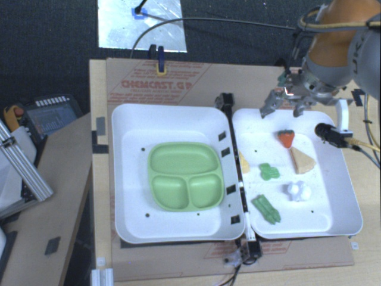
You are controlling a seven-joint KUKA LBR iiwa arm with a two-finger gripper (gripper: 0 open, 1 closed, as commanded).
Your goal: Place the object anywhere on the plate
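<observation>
Above the strawberry (286, 137), the gripper (284, 104) hangs spread and empty; I'd center over it before dropping, then head for the plate (183, 176).

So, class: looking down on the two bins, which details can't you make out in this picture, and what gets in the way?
- Gripper, camera view: fingers too small and blurred to judge open or shut.
- Yellow piece: partly hidden by the divider between the bins.
- White object: pale on the white bin, outline unclear.
- Arm: cut off by the right edge.
- Green plate: depth of its compartments unreadable from above.
</observation>
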